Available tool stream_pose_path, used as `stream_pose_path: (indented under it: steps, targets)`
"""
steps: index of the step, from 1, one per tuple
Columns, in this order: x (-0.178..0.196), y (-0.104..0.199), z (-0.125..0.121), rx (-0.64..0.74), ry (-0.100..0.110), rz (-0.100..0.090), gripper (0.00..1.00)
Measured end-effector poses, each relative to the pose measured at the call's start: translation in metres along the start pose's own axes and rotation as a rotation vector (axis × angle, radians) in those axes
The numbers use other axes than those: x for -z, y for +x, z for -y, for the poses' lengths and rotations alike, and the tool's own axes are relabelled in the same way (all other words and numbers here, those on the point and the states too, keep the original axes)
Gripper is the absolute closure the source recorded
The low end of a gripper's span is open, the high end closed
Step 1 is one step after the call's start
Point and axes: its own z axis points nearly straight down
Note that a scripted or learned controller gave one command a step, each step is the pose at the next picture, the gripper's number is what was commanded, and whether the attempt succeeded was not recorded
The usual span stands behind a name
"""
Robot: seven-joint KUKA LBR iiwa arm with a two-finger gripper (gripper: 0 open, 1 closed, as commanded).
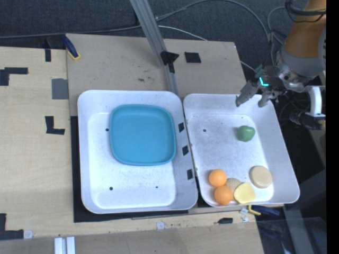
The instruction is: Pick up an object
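Gripper [253,99] hangs over the far right corner of the right bin [212,106], fingers spread apart with nothing between them. Green object [245,133] lies just below it, near the bin's right wall, with clear floor around it. Two orange balls [217,178], a yellow piece [244,192] and a beige disc [260,176] crowd the near right corner. Left bin [90,142] carries a blue plate [142,134] toward its far edge

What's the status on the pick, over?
Gripper open, holding nothing, over right bin's top edge. Green ball just below it, untouched. Nothing between.
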Motion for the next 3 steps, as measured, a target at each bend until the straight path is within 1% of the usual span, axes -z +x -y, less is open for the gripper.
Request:
stream_pose_path:
  steps: [1,2,3]
  targets:
    - [0.0,0.0,0.0,0.0,0.0,0.0,0.0]
    - [-0.046,-0.005,-0.005,0.0,0.004,0.0,0.0]
    - [-0.109,-0.007,0.0,0.0,0.006,-0.001,0.0]
